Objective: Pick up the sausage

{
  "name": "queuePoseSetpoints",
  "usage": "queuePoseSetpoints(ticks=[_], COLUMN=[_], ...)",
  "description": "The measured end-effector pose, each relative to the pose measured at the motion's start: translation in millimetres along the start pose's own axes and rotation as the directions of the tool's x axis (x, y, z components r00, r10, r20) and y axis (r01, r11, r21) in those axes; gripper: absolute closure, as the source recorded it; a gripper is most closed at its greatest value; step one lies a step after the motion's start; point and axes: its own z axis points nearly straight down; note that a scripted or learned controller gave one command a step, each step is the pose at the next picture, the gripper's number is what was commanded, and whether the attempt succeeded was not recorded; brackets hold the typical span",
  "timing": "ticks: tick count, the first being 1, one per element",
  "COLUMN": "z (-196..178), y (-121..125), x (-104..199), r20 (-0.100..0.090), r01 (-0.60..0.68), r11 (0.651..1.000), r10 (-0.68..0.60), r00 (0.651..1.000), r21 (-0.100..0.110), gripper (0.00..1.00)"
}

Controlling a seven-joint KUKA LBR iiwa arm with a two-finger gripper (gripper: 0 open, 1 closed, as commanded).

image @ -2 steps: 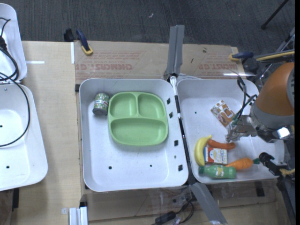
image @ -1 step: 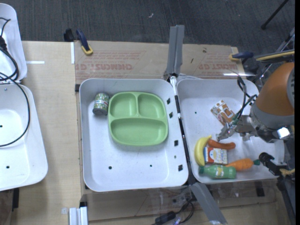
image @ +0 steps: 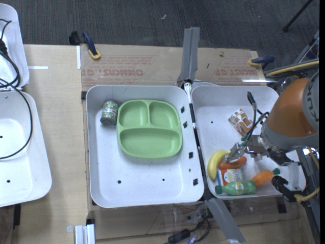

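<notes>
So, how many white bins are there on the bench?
2: the left bin holds a green plate; the right bin holds the sausage.

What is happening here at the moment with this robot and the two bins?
The grey and orange arm reaches into the right bin, and its gripper is down at the sausage, which lies beside the banana. I cannot tell if it has grasped the sausage. A small carton, a green bottle, a carrot and a snack packet are also there. The left bin holds a green divided plate and a small can.
</notes>
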Motion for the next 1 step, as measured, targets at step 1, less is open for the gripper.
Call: queuePoseSetpoints(ticks=[1], z=[-7.7], y=[0.0], x=[-0.8], r20=[0.0], r01=[-0.003], r11=[1.0], r10=[0.003], r00=[1.0], r21=[0.002], gripper=[1.0])
